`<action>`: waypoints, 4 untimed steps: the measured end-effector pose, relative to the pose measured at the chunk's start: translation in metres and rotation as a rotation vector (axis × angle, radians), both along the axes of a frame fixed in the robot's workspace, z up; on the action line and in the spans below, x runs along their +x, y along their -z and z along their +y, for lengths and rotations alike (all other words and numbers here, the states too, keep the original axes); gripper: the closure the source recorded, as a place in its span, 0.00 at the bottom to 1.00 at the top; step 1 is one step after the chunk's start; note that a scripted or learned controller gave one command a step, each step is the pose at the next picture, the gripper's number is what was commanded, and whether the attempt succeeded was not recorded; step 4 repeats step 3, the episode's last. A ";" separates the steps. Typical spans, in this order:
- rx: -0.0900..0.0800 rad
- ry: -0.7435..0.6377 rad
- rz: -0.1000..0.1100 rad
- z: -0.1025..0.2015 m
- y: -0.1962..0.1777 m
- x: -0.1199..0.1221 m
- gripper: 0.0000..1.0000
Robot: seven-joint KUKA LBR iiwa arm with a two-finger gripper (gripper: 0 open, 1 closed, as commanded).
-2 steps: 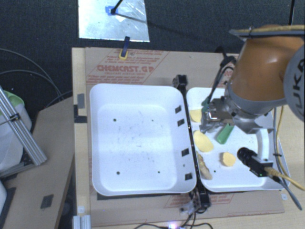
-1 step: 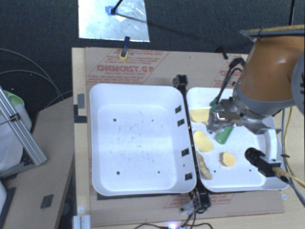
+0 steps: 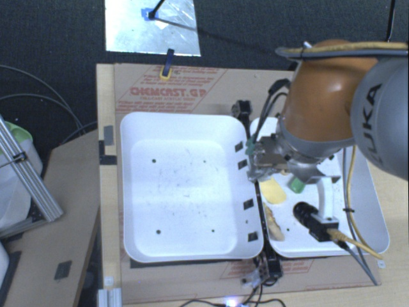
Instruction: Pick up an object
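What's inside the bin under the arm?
A yellow piece, a green piece and a tan piece show; the arm covers the rest of the bin.

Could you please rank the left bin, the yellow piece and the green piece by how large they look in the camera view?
1. left bin
2. yellow piece
3. green piece, though the arm covers part of it, so its place below yellow is unsure.

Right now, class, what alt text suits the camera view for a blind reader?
A grey arm with an orange band reaches from the right over the right shallow white bin, above a flat yellow piece, a small green piece and a pale tan strip. The left white bin sits alongside.
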State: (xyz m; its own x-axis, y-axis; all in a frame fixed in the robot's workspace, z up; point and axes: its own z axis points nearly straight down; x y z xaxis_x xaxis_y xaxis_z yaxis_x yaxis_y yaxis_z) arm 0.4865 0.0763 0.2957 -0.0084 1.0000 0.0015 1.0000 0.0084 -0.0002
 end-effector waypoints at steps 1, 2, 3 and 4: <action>0.004 0.000 -0.017 0.036 -0.128 0.001 1.00; -0.001 0.002 0.003 0.070 -0.057 0.002 1.00; -0.003 0.015 -0.008 -0.013 -0.100 0.022 1.00; -0.003 0.015 -0.008 -0.013 -0.100 0.022 1.00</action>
